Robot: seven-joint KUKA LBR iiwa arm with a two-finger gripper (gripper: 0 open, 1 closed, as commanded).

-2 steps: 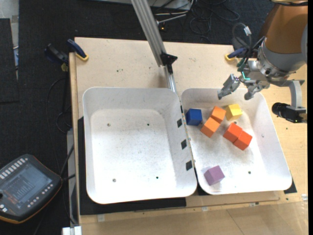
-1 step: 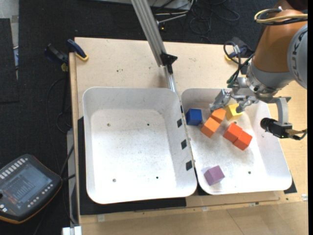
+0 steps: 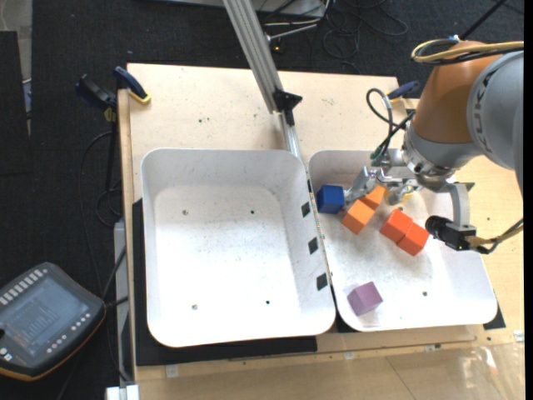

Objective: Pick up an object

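Observation:
My gripper point(image 3: 381, 192) hangs low over the back of the right bin point(image 3: 466, 298). Its tip is right above the upper end of an orange block point(image 3: 358, 216), and it hides part of that block. I cannot make out whether it grips the block. A blue cube point(image 3: 331, 199) lies just left of the orange block, close to the bin's left wall. A red-orange block point(image 3: 405, 231) rests to the right of it, below the wrist. A purple cube point(image 3: 365, 298) sits alone near the bin's front edge.
The left bin point(image 3: 166, 248) lies beside the right one, sharing a raised middle wall point(image 3: 315, 240). A slanted metal rail point(image 3: 254, 44) runs down from the back to the bins' junction. A black cable end point(image 3: 441, 230) hangs off the wrist over the right bin.

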